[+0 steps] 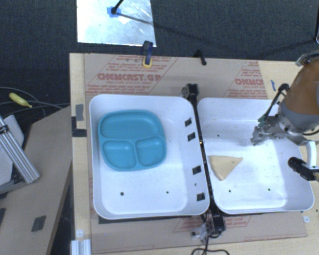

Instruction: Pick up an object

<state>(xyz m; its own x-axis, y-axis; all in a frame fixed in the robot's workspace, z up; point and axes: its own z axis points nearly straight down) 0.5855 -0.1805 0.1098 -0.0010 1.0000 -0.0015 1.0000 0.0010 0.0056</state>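
Two white bins (149, 209) are sitting side by side on our bench. We are hovering our gripper (257, 137) over the right one, up-right of the tan wedge (225, 166) lying flat there, presumably lining up; whether we are open, we cannot tell.

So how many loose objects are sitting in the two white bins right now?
2: a blue divided plate in the left bin, and a tan wedge in the right bin. The arm may hide more.
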